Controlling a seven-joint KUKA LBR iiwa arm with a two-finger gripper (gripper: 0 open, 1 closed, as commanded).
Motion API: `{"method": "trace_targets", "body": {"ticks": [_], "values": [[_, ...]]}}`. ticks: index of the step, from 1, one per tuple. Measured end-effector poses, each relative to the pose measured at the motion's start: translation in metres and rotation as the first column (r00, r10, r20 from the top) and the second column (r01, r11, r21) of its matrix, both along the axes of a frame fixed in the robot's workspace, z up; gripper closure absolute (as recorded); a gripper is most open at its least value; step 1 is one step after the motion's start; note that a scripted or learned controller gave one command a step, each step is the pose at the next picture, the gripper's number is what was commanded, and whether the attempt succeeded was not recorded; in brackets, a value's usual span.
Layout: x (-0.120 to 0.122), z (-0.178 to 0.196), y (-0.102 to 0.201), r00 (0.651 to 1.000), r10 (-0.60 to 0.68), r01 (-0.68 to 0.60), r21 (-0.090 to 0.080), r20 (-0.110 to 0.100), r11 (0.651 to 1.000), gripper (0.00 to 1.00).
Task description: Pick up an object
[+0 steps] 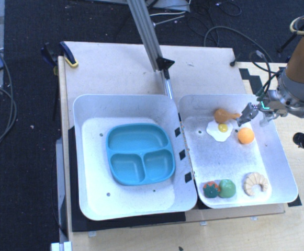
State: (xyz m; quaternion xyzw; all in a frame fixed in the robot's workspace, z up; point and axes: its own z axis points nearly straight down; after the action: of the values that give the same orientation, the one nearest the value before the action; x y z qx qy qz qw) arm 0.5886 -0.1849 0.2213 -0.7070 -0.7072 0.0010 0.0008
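From the camera view I see the hand [252, 114] hanging over the upper part of the right bin [282, 156]; I cannot tell how it is set. Nothing is lifted: the orange ball [245, 135] lies just below it, the fried egg [218, 130] and a brown piece [224, 114] to its left, a croissant [256, 183] nearer me. I judge this the approach step; next I need a descent centred on one object, likely the ball

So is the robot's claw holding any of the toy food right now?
No. The gripper hangs over the right bin with nothing between its fingers. The orange ball and the fried egg lie just below it, untouched.
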Motion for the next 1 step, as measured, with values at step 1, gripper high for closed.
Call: {"method": "trace_targets", "body": {"ticks": [1], "values": [[0.0009,0.0014,0.0000,1.000,0.001,-0.001,-0.001,0.003,1.000,0.00]]}}
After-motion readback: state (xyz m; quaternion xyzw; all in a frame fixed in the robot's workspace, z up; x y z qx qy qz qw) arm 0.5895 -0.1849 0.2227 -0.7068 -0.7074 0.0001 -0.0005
